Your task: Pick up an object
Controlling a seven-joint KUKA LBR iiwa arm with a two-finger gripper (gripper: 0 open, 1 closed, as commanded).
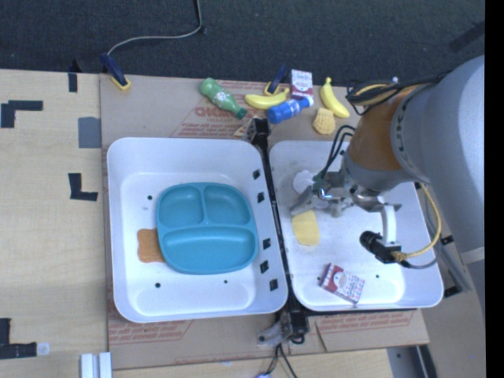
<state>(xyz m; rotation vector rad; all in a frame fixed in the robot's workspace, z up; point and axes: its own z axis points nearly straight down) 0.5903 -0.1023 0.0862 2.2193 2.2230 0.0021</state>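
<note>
Leftward, blue plate (207,228) fills one bin (126,164); pincer (309,201) grip unclear above yellow block (306,228).

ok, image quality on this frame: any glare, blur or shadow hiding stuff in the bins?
Camera view: lighting is even and soft, with faint shadows along the white bin walls. The blue tray and the yellow piece read clearly. The gripper is soft and low in detail, so its finger state is unreadable. The arm at the right is close to the lens and blurred.
</note>
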